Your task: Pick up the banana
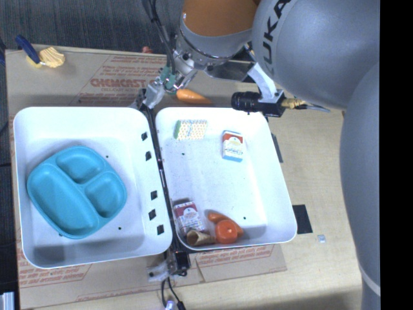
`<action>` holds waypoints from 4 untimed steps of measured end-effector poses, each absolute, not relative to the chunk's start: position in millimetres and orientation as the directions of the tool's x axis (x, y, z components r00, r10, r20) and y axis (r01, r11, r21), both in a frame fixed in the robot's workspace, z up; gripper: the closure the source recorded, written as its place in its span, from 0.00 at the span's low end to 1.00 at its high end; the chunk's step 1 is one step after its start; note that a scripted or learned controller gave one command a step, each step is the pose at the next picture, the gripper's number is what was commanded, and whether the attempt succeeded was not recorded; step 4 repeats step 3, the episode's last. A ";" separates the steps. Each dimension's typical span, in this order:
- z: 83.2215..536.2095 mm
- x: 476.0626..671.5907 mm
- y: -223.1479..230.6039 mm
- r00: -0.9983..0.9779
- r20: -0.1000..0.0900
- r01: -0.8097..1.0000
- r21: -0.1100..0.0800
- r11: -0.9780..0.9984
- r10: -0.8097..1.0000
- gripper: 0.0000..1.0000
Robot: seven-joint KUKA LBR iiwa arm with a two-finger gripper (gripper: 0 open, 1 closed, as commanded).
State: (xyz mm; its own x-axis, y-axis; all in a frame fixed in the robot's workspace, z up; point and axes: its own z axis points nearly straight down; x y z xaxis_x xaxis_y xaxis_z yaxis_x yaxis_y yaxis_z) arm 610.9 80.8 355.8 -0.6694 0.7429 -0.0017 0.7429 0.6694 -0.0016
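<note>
On the worktop (310,173), at its far left corner, lies one yellow lump (53,58), outside both bins; it may be the banana, though I cannot tell. The left bin (39,250) holds one blue plate (74,189), lying flat. The gripper (162,88) hangs over the bins' shared back corner, beside one carrot (191,96); its state I cannot tell. The right bin (271,199) holds five small things, three crowded against the front wall.

A tan bench top (310,192) lay under printed cardboard sheets (97,76), with dark ribbed matting (77,11) along the far edge and even, bright light falling from overhead.
</note>
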 end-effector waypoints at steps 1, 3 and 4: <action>213.1 623.1 22.6 -0.695 0.002 0.719 -0.005 0.695 0.719 1.00; 178.7 625.5 99.1 -0.577 0.001 0.816 -0.006 0.577 0.816 1.00; 178.7 625.5 99.1 -0.577 0.001 0.816 -0.006 0.577 0.816 1.00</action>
